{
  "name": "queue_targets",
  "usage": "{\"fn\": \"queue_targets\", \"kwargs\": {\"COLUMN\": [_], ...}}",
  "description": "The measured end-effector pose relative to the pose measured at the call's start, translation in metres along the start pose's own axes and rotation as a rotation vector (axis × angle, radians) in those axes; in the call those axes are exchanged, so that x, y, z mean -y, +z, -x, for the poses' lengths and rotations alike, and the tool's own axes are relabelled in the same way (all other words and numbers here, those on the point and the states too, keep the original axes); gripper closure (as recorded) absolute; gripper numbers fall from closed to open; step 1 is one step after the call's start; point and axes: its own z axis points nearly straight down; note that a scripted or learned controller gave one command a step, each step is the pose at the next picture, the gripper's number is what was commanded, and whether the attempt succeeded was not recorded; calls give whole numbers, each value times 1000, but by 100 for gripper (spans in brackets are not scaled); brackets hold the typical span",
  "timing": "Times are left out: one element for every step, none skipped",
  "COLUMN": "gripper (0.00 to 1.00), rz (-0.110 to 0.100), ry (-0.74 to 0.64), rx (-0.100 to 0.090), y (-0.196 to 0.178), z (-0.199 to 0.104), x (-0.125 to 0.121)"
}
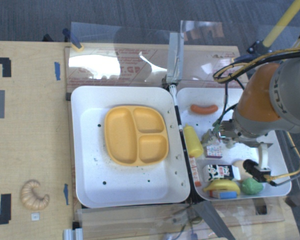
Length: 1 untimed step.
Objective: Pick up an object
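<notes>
The right bin point(280, 149) holds several small things. An orange-red sausage point(204, 109) lies near its far wall, and a yellow cylinder point(192, 140) rests along its left wall. A small red-and-white packet point(213, 151) sits mid-bin, with a black-and-white carton point(219, 172) in front of it. At the near wall are a banana point(223, 185), a green lump point(251, 186) and a blue piece point(226, 195). My gripper point(216, 133) is low in this bin, just above the packet and right of the yellow cylinder. Nothing shows as held.
The left bin point(85, 149) carries a yellow divided plate point(136, 134) at its middle. A croissant point(34, 194) lies on the bench at the far left. The divider point(182, 144) between the bins runs close to my gripper's left.
</notes>
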Motion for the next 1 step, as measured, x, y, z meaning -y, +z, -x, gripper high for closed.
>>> {"fn": "queue_targets", "kwargs": {"gripper": [100], "rz": [3], "ry": [2], "rx": [0], "y": [-11], "z": [0], "x": [-1]}}
